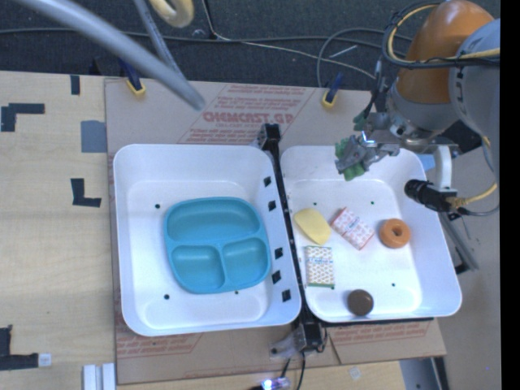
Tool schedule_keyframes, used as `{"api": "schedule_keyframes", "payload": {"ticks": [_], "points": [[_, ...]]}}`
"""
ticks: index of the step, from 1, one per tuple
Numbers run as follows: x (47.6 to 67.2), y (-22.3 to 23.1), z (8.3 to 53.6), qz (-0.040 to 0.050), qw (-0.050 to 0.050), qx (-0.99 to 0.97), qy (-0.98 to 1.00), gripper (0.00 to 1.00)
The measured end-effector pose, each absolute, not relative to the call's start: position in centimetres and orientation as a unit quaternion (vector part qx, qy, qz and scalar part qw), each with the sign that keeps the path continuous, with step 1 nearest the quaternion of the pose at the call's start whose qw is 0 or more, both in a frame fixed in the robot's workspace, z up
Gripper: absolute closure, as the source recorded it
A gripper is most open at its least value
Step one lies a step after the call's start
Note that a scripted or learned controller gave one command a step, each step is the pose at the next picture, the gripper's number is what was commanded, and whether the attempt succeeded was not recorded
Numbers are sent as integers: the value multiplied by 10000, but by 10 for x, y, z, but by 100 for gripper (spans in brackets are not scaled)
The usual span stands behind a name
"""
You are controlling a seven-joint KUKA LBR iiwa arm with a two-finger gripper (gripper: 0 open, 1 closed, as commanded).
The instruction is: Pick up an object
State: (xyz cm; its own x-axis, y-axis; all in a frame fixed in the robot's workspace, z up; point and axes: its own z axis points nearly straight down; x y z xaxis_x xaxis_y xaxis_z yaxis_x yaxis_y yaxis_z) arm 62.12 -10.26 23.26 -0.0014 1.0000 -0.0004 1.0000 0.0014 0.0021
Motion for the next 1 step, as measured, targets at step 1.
{"api": "schedule_keyframes", "payload": {"ticks": [1], "points": [[632,-40,230,1,-7,7048,7094,100]]}}
